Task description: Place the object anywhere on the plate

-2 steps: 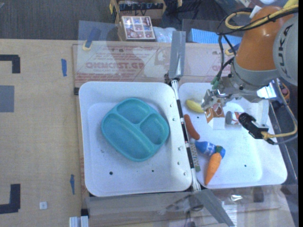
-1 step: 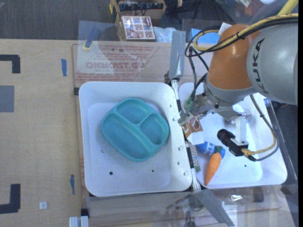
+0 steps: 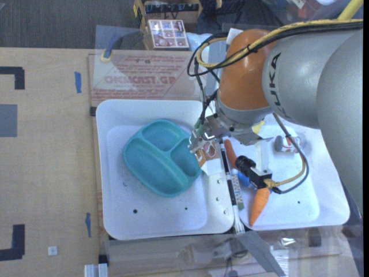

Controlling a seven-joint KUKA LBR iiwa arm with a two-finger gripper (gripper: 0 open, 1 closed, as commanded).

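Lower right of frame, nearest: a carrot (image 3: 259, 206) lies in the right bin (image 3: 323, 203), orange, tip pointing down toward the bin's front edge. Just above it a black and blue fitting (image 3: 249, 172) with a yellow-tipped cable sits beside the arm. A dark strip (image 3: 233, 183) runs along the divide where the two bins meet. Left of that, the left bin (image 3: 115, 212) carries a teal plate (image 3: 161, 157) with three compartments, lying tilted in the middle of the bin. Centre of frame: the gripper (image 3: 203, 145) hangs at the plate's right rim, over the seam between the bins. Something small, brownish and shiny shows at its tip, but whether the jaws are open or clamped on it cannot be told from this angle. A thin red-orange object (image 3: 229, 152) lies just right of the gripper. Upper right: the arm's orange band (image 3: 245, 77) and grey body (image 3: 323, 79) cover much of the right bin. A small grey piece (image 3: 282, 143) rests further back. Top of frame: a cardboard box (image 3: 167, 7) on the floor.
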